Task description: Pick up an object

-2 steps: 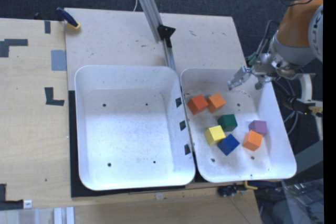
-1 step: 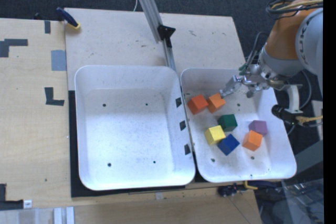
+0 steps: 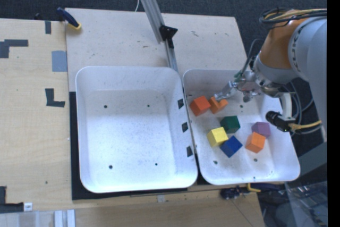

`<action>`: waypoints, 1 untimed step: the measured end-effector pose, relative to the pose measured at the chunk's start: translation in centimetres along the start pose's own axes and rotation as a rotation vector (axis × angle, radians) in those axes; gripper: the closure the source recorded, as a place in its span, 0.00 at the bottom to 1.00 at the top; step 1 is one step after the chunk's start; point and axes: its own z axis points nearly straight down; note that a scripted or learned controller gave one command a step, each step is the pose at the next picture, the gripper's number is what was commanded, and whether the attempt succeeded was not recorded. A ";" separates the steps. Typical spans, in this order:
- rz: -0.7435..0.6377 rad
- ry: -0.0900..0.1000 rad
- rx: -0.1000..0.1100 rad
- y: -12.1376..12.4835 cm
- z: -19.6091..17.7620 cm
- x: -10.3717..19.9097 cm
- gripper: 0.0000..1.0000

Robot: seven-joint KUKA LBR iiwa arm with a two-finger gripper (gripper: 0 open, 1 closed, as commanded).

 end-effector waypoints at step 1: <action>0.000 -0.001 -0.004 0.1 -1.1 0.0 1.00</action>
